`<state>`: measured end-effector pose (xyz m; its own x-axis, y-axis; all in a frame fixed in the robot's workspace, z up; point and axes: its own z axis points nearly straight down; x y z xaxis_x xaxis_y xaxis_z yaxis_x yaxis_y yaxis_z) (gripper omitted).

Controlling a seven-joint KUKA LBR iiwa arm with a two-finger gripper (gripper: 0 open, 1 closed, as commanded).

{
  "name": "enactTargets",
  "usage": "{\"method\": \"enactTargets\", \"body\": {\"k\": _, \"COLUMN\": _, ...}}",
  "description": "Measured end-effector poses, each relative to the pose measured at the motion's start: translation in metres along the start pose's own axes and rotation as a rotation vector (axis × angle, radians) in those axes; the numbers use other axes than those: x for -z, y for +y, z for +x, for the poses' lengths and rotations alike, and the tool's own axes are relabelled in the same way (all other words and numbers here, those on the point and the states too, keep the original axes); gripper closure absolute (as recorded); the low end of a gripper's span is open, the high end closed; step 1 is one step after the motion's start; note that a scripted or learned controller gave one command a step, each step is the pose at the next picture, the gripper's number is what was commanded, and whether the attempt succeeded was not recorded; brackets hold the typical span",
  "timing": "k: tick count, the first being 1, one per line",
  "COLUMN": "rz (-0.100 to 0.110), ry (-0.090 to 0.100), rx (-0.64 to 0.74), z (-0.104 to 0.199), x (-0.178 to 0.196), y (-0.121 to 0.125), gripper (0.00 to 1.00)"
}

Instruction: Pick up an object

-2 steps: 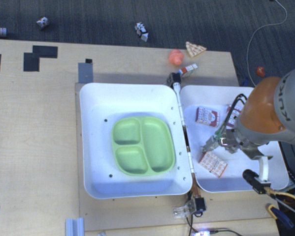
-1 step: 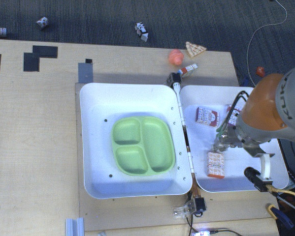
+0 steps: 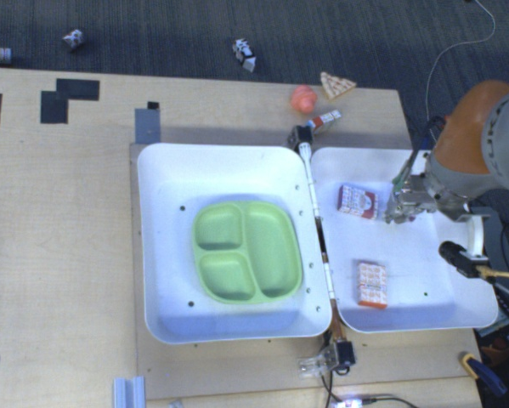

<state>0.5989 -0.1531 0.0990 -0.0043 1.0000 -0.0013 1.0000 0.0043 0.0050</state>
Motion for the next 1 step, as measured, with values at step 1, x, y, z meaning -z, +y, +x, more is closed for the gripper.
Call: {"method": "enactTargets", "body": {"k": 1, "rz": -0.005, "ry": -0.002, "rx": 0.0, "z": -0.0538, "x": 0.1061, "y": 0.0721, "gripper": 1.0}}
